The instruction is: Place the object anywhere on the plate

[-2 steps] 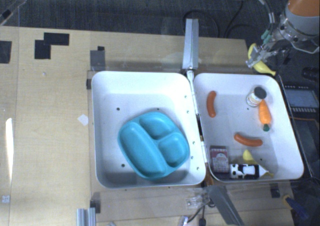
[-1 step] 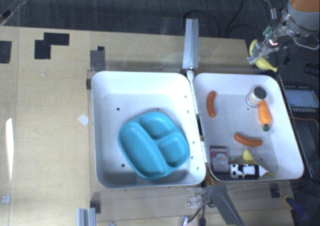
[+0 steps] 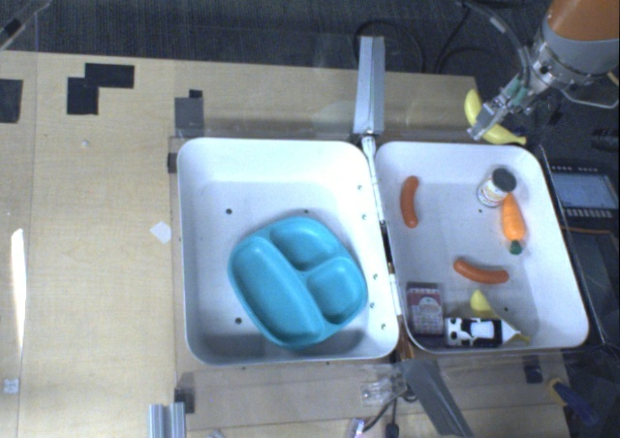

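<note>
A blue three-section plate (image 3: 295,279) lies in the left bin (image 3: 208,233), tilted toward its front. My gripper (image 3: 490,119) hangs over the far rim of the right bin (image 3: 448,228), high at the upper right. A yellow banana (image 3: 504,136) shows on both sides of the fingers, its other end sticking out to the upper left. The fingers are closed across its middle. The banana is far from the plate, a whole bin's width to the right of it.
In the right bin lie two sausages (image 3: 410,202) (image 3: 481,272), a carrot (image 3: 512,221), a small round jar (image 3: 498,184), a dark box (image 3: 424,305), a black-and-white toy (image 3: 475,331) and a yellow piece (image 3: 481,303). A metal divider post (image 3: 370,78) stands between the bins.
</note>
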`<action>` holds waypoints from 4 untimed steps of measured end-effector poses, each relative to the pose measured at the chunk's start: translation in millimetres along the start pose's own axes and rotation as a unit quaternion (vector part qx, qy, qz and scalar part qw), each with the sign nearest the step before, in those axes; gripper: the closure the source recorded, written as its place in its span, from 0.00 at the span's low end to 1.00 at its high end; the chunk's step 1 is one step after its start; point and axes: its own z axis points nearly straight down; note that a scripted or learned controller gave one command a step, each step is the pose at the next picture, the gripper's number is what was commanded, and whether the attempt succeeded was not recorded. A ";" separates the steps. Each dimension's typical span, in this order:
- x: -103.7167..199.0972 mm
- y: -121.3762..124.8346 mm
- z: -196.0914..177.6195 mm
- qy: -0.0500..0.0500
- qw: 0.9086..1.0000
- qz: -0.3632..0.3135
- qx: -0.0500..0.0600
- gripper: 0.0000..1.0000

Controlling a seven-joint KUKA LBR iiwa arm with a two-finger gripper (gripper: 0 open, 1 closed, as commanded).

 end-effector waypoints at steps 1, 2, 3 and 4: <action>-0.1 0.0 -0.2 0.000 1.000 0.000 0.000 0.00; -0.4 2.4 -13.1 -0.003 1.000 -0.002 -0.004 1.00; -3.1 -49.3 -28.8 0.000 0.984 0.180 0.000 1.00; -40.0 -74.3 -27.4 -0.001 0.995 0.101 0.000 1.00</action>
